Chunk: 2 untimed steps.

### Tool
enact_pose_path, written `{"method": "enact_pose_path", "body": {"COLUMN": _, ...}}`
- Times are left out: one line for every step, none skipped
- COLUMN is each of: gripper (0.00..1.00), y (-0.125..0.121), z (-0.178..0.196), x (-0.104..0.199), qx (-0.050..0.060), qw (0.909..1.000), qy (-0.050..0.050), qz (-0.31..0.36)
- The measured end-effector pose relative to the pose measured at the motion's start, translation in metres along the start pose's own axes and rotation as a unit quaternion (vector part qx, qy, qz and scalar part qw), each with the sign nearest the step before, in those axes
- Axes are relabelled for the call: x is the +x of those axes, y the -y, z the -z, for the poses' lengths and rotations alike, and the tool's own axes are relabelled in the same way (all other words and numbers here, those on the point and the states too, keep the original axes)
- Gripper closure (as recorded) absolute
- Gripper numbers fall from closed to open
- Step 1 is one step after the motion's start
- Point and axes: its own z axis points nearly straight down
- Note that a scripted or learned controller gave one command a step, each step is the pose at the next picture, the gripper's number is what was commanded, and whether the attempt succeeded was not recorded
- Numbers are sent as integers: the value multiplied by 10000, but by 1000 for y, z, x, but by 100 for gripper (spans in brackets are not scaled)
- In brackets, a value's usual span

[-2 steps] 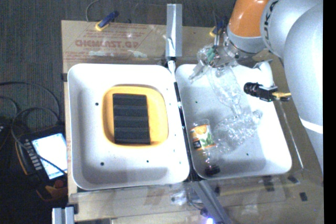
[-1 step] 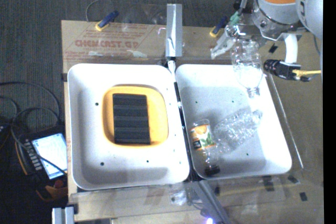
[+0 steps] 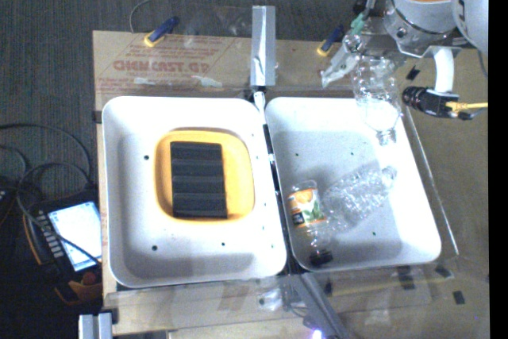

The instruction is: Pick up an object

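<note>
A clear plastic bottle (image 3: pixel 375 95) is being held in the tool (image 3: pixel 361 59), hanging neck-down at the upper right over the right bin (image 3: pixel 425 242). Another crumpled clear bottle (image 3: pixel 357 194) is lying in that bin beside an orange-labelled container (image 3: pixel 305 206).

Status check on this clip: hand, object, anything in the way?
Hand raised over right bin's far edge. Clear plastic bottle hangs beneath it, grip unclear. Second crushed bottle lies in bin. Nothing obstructing.

Overhead slanted view of both bins (image 3: pixel 119 171)
</note>
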Motion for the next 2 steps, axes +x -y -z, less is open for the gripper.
{"method": "enact_pose_path", "body": {"gripper": 100, "y": 0, "z": 9, "x": 0, "qx": 7, "qw": 10000, "qy": 24, "qz": 3}}
{"method": "enact_pose_path", "body": {"gripper": 100, "y": 0, "z": 17, "x": 0, "qx": 14, "qw": 10000, "qy": 44, "qz": 4}}
